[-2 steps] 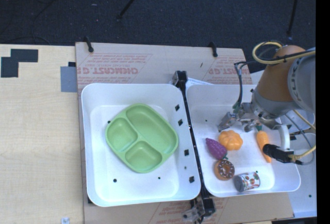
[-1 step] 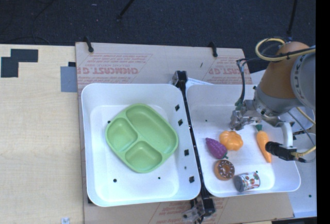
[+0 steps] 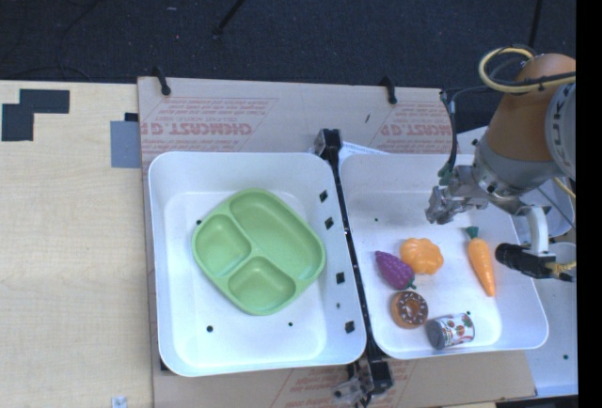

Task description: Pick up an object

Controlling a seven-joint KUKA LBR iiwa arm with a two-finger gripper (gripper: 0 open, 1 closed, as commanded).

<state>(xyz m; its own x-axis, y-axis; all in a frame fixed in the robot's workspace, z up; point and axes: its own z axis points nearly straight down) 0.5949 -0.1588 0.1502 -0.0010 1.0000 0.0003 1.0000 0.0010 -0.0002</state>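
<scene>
- No pick so far by the look of it: the pepper (image 3: 421, 255), eggplant (image 3: 394, 269), carrot (image 3: 482, 266), donut (image 3: 409, 308) and can (image 3: 451, 330) all lie in the right bin (image 3: 376, 179).
- The gripper (image 3: 446, 207) hangs just above and right of the pepper, nothing between its tips; open or closed, honestly can't tell.
- Pepper and eggplant touch, so it's tight there. The carrot sits apart with room around it.
- The divider (image 3: 337, 218) is well left; the green tray (image 3: 258, 250) has the other bin.
</scene>
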